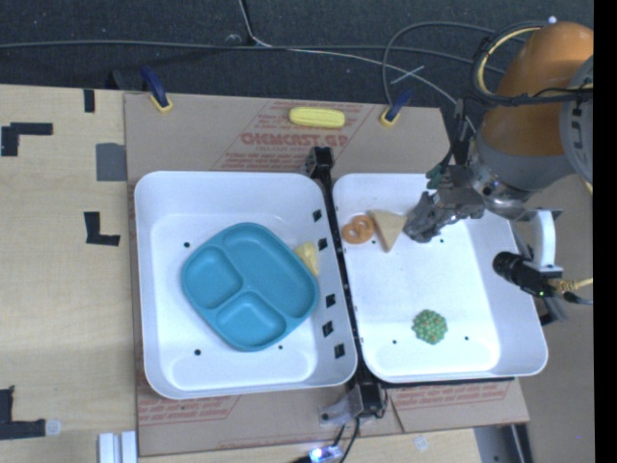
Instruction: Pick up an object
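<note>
In the right bin [482, 355], an orange pretzel-like ring [358, 229] and a tan wedge [388, 228] lie side by side near the far left corner. A green broccoli piece [430, 326] lies toward the near side. My gripper [421, 227] hangs low over the right bin, just right of the tan wedge, close to it. Nothing shows between the fingers. In the left bin [154, 258] lies a blue divided tray [250, 285] with a small pale yellow piece [308, 256] at its right edge.
A yellow corn-like object [316, 117] lies on the cardboard behind the bins. Blue clamps [154, 90] hold the cardboard at the back. Cables loop above the arm. A black divider [335, 268] runs between the two bins.
</note>
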Controlling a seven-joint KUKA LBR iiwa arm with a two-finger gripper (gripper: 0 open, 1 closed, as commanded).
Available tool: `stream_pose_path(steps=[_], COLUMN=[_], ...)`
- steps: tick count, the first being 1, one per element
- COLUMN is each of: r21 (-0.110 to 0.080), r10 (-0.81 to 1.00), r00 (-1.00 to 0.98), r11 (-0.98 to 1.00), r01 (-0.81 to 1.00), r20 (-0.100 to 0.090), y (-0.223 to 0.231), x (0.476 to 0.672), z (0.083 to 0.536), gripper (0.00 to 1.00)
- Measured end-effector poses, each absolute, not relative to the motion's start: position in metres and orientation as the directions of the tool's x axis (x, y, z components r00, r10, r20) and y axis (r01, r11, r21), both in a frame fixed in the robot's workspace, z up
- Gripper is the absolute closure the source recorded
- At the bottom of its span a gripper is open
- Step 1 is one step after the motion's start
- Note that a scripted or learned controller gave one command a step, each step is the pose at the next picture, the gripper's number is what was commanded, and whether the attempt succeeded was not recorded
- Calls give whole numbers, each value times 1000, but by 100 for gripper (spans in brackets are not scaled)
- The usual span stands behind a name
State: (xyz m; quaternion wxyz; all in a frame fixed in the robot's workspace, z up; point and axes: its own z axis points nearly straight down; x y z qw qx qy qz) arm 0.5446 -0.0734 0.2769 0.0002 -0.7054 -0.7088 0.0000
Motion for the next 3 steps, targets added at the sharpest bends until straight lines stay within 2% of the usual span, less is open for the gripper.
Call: stream_pose_path(steps=[1,3], r21=[-1,-1], r10=[1000,1000], r00=[-5,-5], r11=[5,5], r01=[1000,1000], r20=[-1,0], y=[-23,74], x=[569,599], z=[258,252], gripper=[100,100])
